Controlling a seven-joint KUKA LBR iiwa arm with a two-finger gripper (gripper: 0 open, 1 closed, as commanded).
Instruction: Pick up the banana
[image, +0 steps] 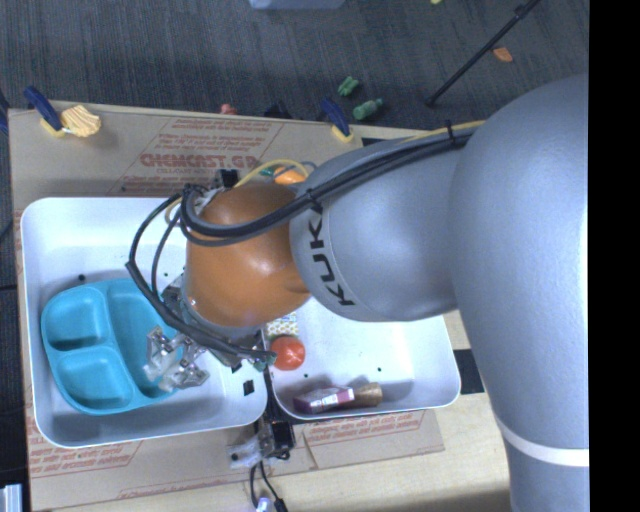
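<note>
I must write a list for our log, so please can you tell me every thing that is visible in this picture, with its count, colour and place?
white bins: 2, white, side by side on the bench
divided tray: 1, light blue, in the left bin, left part
round fruit: 1, red-orange, in the right bin near the divider
dark packet: 1, brown and pink, right bin, near its front wall
cardboard sheet: 1, brown with red print, under the bins
clamps: 2, blue, at the cardboard's far edge
small items: 2, green, on the floor beyond the bench
banana: hidden or not identifiable
arm: 1, grey with orange band, over both bins
pincer: 1, metallic, above the blue tray's right edge
</note>
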